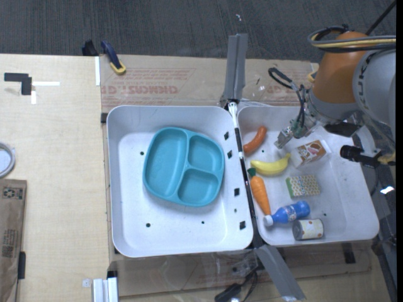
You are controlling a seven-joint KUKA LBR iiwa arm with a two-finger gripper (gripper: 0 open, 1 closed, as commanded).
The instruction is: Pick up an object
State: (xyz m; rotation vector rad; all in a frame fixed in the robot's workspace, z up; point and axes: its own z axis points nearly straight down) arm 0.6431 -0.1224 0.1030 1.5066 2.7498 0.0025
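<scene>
nearest the camera, a can lies on its side in the right bin, a bottle touching it. gripper hangs low at that bin's far side — whether it is wide or narrow cannot be told. just beside it sits a carton; a banana lies close below, a sausage to its left, a carrot and sponge farther toward the camera. well left, a blue plate rests in the left bin.

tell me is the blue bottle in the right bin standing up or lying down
Lying down: the blue bottle rests on its side on the right bin floor, white cap toward the carrot.
</scene>
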